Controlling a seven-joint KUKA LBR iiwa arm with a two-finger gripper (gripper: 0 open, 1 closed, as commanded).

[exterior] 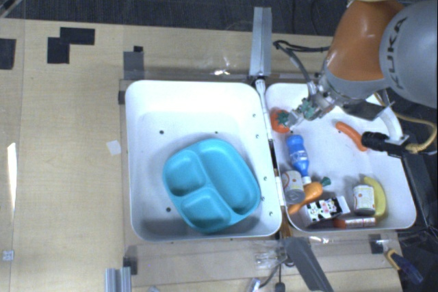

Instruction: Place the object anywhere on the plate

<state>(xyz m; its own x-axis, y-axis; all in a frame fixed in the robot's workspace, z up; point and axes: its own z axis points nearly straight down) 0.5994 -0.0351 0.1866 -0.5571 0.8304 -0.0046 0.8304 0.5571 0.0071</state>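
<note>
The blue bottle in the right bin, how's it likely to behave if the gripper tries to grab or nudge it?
The blue bottle lies on its side, so its rounded body may roll when nudged. It looks like smooth plastic, probably light and a bit slippery between fingers. Neighbours crowd its lower end, which may hinder a clean grasp.

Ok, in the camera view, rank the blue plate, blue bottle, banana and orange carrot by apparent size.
1. Blue plate, largest by far.
2. Blue bottle.
3. Banana and orange carrot look alike; I can't rank them.

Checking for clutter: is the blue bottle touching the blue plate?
Apart. The camera view shows the blue bottle in the right bin, the blue plate in the left.
</note>
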